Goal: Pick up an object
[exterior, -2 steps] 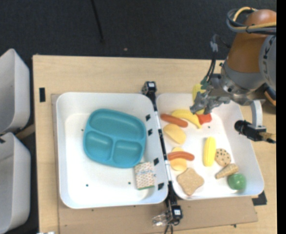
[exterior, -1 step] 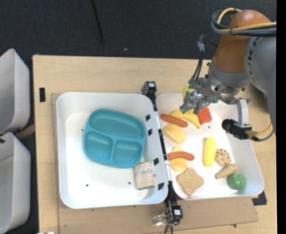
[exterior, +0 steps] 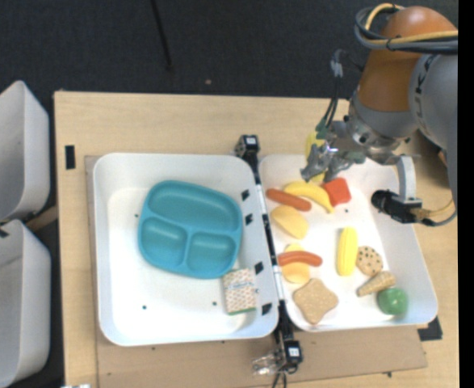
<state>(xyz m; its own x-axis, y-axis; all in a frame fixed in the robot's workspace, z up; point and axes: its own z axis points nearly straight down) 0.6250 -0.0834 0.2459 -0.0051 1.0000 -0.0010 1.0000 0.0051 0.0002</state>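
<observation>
Above the far end of the right bin, your arm's end effector hangs over a cluster of toy food, its fingers slightly parted and pointing down toward a banana and a red block. You can see nothing between those fingers, so by this view the pick is not yet made; the descent, the closing and the lift all appear to be left.

Nearest the end effector lie the banana, the red block just beside it, and a hot dog touching the banana's near edge. Any of the three looks like a candidate; you cannot tell from here which one the arm is aiming at.

Farther from the end effector, the same bin holds a yellow lemon-like piece, a second hot dog, a corn cob, a cookie, a slice of toast, a wedge of bread and a green ball.

Well apart from the end effector, the left bin carries a blue divided plate and a small patterned packet against the wall between the bins. Both bins rest on the table.
</observation>
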